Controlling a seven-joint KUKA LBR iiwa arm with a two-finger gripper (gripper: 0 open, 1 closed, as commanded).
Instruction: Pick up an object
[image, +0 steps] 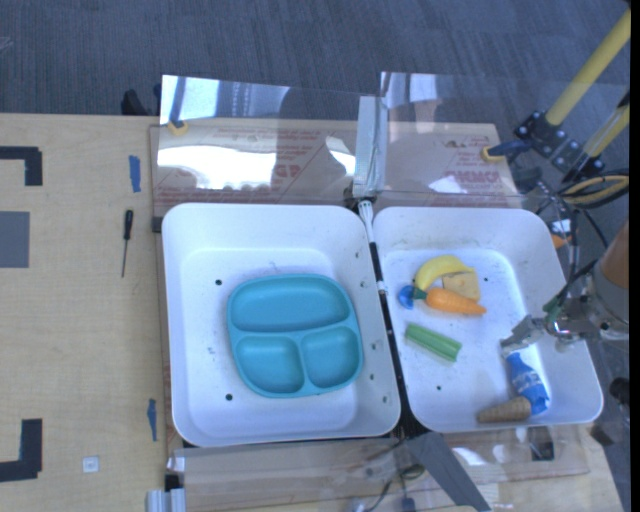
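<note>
Teal tray in left bin.

Open floor around green stick; banana, carrot crowded together.

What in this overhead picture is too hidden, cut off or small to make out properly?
- End effector: small and dim at the right bin's edge; whether it holds anything cannot be told.
- Arm: cut off by the picture's right edge.
- Small blue object: partly hidden behind the banana and carrot; unidentifiable.
- Blue tube: label too small to read.
</note>
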